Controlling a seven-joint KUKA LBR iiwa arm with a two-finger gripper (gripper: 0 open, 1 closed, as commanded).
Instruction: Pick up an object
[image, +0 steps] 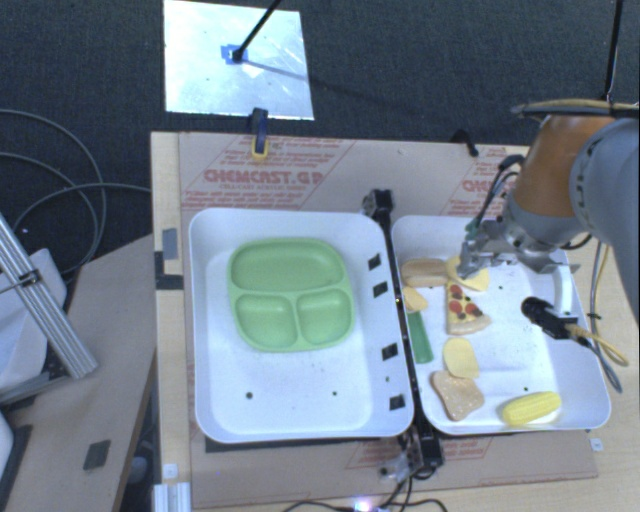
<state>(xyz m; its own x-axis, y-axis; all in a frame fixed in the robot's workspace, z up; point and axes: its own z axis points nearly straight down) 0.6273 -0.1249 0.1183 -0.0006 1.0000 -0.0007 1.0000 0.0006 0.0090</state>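
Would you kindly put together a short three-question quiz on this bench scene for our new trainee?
1. True or false: the green divided plate lies in the left bin.
2. Which toy food lies nearest the right bin's front right corner? A) pizza slice B) corn cob C) bread slice
3. Fill in: the pincer hovers over the ___ bin.

Key: 1 true; 2 B; 3 right.
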